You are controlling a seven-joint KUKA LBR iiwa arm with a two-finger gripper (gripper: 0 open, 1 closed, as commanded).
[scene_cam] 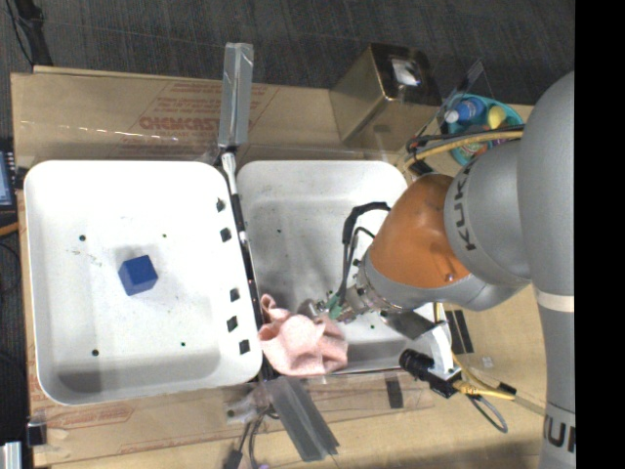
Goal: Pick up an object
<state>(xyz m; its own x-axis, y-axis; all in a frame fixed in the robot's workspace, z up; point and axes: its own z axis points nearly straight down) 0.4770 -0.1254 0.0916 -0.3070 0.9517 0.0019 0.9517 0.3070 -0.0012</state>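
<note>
Pincer [327, 309] low in the right bin [293, 189], jaw state not discernible; pink cloth [301, 343] just below-left of it, touching: likely light, soft, floppy, so best pinched at a raised fold.

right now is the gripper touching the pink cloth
Cannot tell: in the camera view the gripper sits at the pink cloth's upper edge, but the arm hides any contact.

A dark grey carpet floor [293, 18] lies beyond the far edge of the counter [117, 106], which is covered in brown cardboard with red print, a tan box [376, 96] at its far right.
</note>
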